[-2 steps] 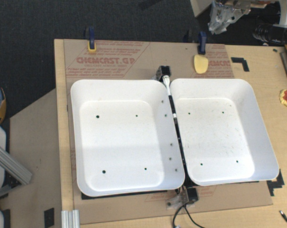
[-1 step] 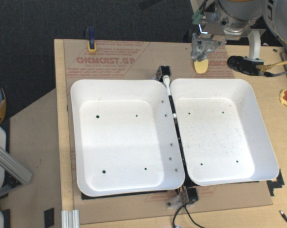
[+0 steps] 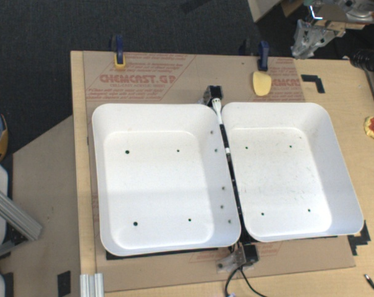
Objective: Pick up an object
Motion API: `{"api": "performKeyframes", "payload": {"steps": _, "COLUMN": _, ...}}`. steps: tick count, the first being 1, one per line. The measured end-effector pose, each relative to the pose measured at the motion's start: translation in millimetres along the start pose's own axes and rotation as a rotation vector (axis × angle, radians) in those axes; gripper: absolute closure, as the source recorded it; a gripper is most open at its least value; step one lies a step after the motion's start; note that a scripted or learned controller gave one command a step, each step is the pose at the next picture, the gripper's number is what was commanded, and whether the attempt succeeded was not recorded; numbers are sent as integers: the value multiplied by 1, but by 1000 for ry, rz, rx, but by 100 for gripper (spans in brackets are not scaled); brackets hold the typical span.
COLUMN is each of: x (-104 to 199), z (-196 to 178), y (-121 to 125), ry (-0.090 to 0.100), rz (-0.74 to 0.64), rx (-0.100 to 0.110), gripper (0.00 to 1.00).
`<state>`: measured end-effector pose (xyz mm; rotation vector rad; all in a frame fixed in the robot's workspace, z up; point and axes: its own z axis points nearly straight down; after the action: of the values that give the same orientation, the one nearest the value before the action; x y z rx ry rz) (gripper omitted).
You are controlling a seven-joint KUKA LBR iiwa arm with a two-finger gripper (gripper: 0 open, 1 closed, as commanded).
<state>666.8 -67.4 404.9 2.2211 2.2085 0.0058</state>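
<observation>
Gripper (image 3: 310,39) up past bench's far right corner, finger state unclear; yellow object (image 3: 261,83) on board behind right bin (image 3: 335,166).

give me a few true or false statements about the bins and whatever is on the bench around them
1. Two white bins, left bin and right bin, sit side by side. True.
2. A yellow object lies inside the right bin. False: it lies on the board behind that bin.
3. The gripper is at the view's upper right, away from the bins. True.
4. A red clamp holds the board's far edge. False: the two clamps are blue.
</observation>
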Motion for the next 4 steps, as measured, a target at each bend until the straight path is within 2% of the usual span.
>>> {"api": "performKeyframes", "payload": {"steps": 1, "x": 13, "z": 90, "y": -2, "ry": 5, "rz": -5, "rx": 19, "gripper": 100}}
{"api": "performKeyframes", "payload": {"steps": 2, "x": -74, "z": 59, "y": 0, "ry": 0, "rz": 0, "rx": 3, "gripper": 100}}
{"api": "performKeyframes", "payload": {"steps": 3, "x": 18, "z": 177, "y": -4, "ry": 9, "rz": -14, "rx": 21, "gripper": 100}}
{"api": "performKeyframes", "payload": {"steps": 4, "x": -15, "z": 89, "y": 0, "ry": 1, "rz": -4, "rx": -1, "gripper": 100}}
